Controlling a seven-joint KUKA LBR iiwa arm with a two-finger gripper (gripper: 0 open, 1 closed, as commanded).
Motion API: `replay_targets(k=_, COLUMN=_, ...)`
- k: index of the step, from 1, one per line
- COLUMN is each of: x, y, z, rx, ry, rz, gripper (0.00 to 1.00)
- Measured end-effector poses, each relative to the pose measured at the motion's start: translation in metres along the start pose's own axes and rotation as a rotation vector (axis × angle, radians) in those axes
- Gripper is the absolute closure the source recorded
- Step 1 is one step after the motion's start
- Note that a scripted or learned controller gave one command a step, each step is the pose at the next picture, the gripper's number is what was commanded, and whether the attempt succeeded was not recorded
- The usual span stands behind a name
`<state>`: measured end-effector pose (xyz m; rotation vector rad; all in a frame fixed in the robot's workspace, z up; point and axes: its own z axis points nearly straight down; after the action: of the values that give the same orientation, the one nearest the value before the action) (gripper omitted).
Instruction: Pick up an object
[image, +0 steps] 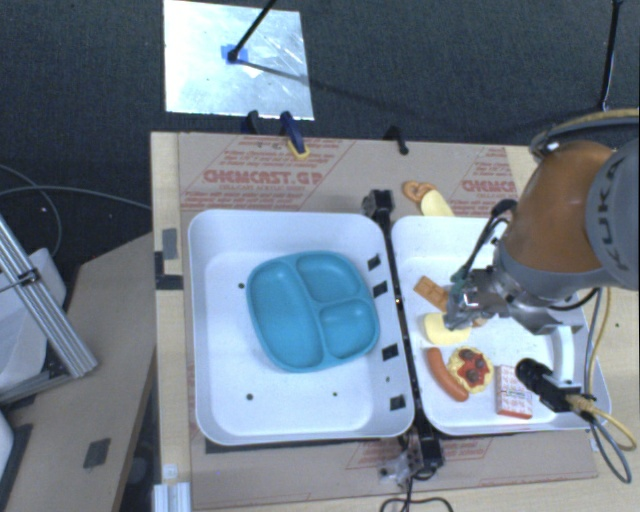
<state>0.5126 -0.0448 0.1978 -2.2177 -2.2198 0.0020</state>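
Right bin, nearest edge: a small red-and-white carton lies flat near the front rim. Just to its left are a round toy pizza piece with red topping and a red-orange toy sausage, side by side and apparently touching.

Right bin, middle: a pale yellow food piece lies just beyond the sausage. The claw is lowered directly over its right end, at or very near contact. It cannot be told whether the claw is open or closed, and nothing can be confirmed as gripped. A brown waffle-like piece lies just beyond, to the claw's left.

Left bin: it holds one blue divided plate with three compartments, lying flat near the centre.

Beyond the bins, on the surface: a yellow toy item and an orange-brown item lie together just outside the right bin's far rim. A blue clamp sits at the far edge of the surface, with a reflective sheet beyond it.
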Motion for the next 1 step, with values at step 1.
replay_targets(k=1, x=0.0859, y=0.0040, z=0.0147, rx=-0.002, ry=0.003, rz=-0.011, gripper=0.00)
